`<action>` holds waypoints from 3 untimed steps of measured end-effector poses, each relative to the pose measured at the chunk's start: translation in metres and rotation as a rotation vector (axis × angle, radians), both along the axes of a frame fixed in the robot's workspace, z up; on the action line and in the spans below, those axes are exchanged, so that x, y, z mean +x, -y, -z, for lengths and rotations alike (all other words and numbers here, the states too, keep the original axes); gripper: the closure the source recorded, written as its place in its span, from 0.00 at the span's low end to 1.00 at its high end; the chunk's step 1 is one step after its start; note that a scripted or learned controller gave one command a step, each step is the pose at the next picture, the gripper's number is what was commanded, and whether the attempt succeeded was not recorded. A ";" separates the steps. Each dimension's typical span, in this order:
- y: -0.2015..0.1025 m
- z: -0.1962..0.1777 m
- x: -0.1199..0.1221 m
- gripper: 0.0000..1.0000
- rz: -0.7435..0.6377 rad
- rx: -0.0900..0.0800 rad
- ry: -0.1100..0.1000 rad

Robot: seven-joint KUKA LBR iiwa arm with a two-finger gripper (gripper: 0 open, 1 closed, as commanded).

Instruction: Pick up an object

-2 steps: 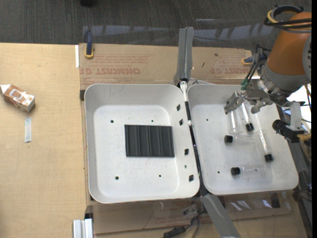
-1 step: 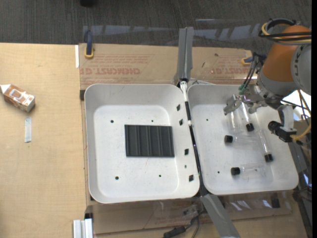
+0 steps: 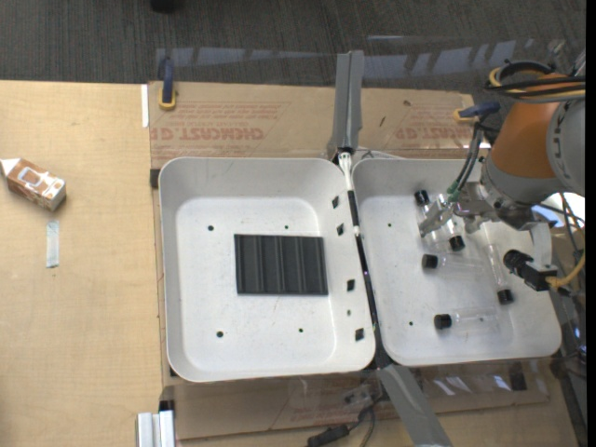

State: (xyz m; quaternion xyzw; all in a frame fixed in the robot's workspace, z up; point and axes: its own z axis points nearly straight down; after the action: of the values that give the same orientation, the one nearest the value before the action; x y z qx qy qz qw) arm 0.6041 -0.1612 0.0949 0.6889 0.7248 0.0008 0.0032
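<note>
Closest to me is a grey bar [image 3: 414, 415] at the near edge, between the two bins. Far left, a small box [image 3: 35, 184] lies on the bare counter [image 3: 84, 343], well out of play. The left bin [image 3: 166, 277] carries one dark ribbed slab [image 3: 279, 264], lying flat near its middle.

The right bin [image 3: 391, 343] has the likelier targets: several clear pieces with black caps, scattered apart. One cap [image 3: 421, 196] sits near the back, two more [image 3: 456, 243] [image 3: 429, 261] lie just below it, and a clear tube [image 3: 466, 320] lies lengthwise near the front.

The hand [image 3: 438, 218] hangs over that back cluster, with the arm [image 3: 526, 147] reaching in from the right. I cannot tell whether the hand is spread or pressed together, and I see nothing clearly caught in it.

My read is that the grasp is not yet made. To do it well, I would pick one capped piece and centre the hand on it rather than between neighbours. I would go down straight and close across the narrow side. The clear bodies are hard to see and probably slick, so the black cap looks like the surer place to grip. I would lift slowly and check that the piece rises with the hand.
</note>
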 end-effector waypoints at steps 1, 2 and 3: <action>0.000 -0.010 0.000 1.00 0.003 0.002 0.000; -0.078 -0.136 -0.005 1.00 0.016 0.002 -0.008; -0.078 -0.136 -0.005 0.00 0.016 0.002 -0.008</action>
State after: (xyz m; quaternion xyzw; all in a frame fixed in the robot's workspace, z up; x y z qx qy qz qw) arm 0.5991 -0.0831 0.2313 0.6945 0.7195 -0.0011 -0.0003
